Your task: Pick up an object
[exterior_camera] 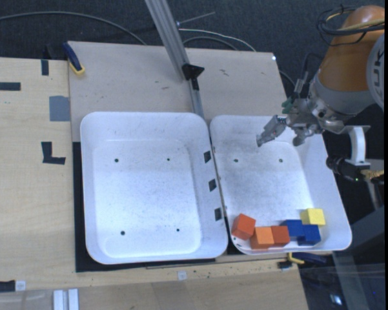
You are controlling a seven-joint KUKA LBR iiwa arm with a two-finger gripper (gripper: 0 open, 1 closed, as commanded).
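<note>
From my remote station I see the table carrying two white bins side by side, the left bin and the right bin, with the grey arm reaching in from the right. The end effector hangs over the far part of the right bin, its fingers spread apart and holding nothing. Well apart from it, the blocks cluster at that bin's near edge: an orange-red block, two orange blocks, a blue block and a yellow block.
</note>
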